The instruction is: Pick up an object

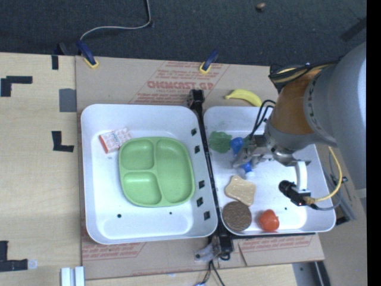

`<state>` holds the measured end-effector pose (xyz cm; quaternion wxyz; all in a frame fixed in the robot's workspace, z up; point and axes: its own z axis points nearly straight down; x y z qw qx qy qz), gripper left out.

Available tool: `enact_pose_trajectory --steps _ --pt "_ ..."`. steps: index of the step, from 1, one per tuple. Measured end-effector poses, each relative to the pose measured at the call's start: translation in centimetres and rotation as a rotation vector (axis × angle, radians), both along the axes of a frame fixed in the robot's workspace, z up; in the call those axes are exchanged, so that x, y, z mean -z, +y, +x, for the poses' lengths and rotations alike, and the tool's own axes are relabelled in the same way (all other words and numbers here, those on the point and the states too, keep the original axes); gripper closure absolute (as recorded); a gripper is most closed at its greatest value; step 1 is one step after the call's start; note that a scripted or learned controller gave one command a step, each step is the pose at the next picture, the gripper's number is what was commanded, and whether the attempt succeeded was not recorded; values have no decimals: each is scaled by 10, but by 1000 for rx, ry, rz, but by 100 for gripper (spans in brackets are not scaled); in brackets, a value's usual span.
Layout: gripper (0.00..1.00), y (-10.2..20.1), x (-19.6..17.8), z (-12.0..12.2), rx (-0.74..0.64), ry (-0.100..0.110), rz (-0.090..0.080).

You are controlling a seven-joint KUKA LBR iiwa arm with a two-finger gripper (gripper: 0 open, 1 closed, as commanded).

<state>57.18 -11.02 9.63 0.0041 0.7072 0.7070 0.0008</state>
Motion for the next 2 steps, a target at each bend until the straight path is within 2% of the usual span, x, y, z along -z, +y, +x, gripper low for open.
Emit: enact_pose_trajectory --steps 1,2 --pt "100 71 -88 7 -2 7 5" --pt "100 127 -123 15 -3 8 5"
